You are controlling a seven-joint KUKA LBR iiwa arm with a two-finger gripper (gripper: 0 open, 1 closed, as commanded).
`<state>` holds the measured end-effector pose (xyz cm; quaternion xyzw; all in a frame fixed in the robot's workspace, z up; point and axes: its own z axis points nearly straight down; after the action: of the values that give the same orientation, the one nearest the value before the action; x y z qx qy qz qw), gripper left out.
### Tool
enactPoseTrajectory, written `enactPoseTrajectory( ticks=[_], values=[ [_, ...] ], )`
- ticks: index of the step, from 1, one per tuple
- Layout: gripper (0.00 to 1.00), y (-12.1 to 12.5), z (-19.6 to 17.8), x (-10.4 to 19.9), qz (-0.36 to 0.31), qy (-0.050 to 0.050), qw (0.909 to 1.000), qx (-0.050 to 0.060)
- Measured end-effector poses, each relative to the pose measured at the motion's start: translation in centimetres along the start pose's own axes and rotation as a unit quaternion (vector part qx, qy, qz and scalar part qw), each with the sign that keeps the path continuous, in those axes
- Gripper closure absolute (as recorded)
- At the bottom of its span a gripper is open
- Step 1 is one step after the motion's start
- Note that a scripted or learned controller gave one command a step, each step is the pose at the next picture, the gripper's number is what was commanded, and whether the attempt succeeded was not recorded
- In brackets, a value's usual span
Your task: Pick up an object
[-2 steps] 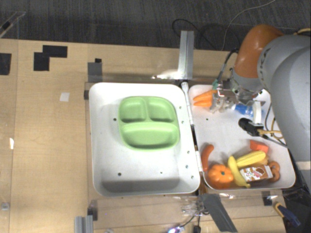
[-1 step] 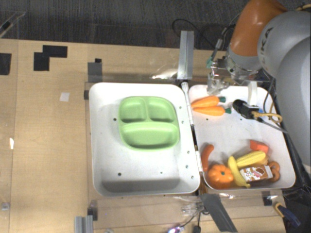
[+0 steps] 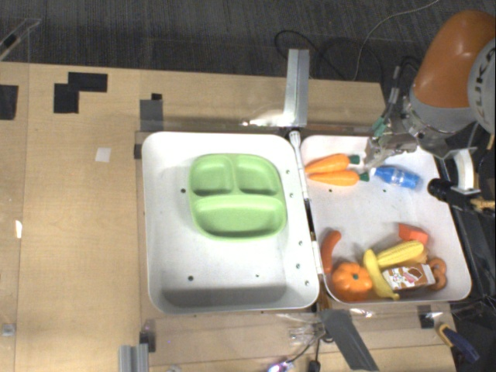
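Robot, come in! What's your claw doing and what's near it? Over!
Gripper low over right bin, far end. Carrots and blue bottle beside it; nothing seen held. Other toys piled at near end.

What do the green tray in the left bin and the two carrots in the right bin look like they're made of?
Green tray: likely moulded plastic, matte, one even colour with rounded compartment edges. Carrots: probably plastic toy food, smooth and slightly glossy, uniform orange with green tips. Neither can be confirmed from the look alone.
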<state>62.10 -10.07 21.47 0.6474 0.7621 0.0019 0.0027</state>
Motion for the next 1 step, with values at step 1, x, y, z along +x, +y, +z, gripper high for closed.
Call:
enactPoseTrajectory(
  ticks=[1],
  values=[
    [1.00, -7.42, 3.08, 0.94, 0.065, 0.001, 0.9979, 0.002]
  ],
)
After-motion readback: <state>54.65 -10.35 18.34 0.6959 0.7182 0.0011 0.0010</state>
